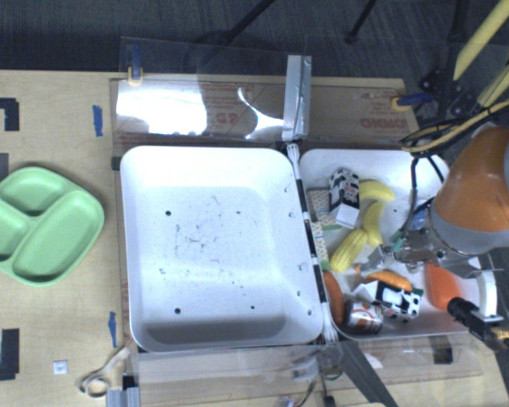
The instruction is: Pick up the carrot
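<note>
**Carrot pick: approach geometry**

Carrot (pixel 385 276) lies in the right bin (pixel 399 161), long axis roughly left-right, between corn (pixel 353 246) and cow toy (pixel 396 299). I see the gripper (pixel 410 253) just above-right; finger state indeterminate.

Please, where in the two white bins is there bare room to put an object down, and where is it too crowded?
The left bin has its whole floor bare, from its left wall to the divider. The right bin is crowded: banana, corn, carrot, a black-and-white toy and the arm above. The green divided plate also lies free.
</note>
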Robot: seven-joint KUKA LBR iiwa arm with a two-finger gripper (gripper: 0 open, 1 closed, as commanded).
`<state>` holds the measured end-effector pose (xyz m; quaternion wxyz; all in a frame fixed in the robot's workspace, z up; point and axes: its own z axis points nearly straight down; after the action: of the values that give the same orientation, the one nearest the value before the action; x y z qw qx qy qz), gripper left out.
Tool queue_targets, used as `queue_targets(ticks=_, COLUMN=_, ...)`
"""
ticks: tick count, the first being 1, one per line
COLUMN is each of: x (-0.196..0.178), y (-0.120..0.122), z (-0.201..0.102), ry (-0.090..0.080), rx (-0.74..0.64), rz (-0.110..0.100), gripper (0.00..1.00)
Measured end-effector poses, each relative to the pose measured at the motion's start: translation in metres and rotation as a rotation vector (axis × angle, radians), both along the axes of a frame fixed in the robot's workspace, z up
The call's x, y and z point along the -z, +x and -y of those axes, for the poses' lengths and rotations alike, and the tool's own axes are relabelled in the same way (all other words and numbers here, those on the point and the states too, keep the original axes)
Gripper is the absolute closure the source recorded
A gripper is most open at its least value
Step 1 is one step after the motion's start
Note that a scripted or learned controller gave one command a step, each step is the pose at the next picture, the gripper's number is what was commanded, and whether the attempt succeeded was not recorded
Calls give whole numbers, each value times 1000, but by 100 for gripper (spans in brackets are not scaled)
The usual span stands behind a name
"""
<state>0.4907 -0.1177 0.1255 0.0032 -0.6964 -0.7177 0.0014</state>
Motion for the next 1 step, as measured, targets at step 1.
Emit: queue_targets(ticks=1, x=39, y=-10, z=0, ry=-1, rx=135, rz=9, gripper=0)
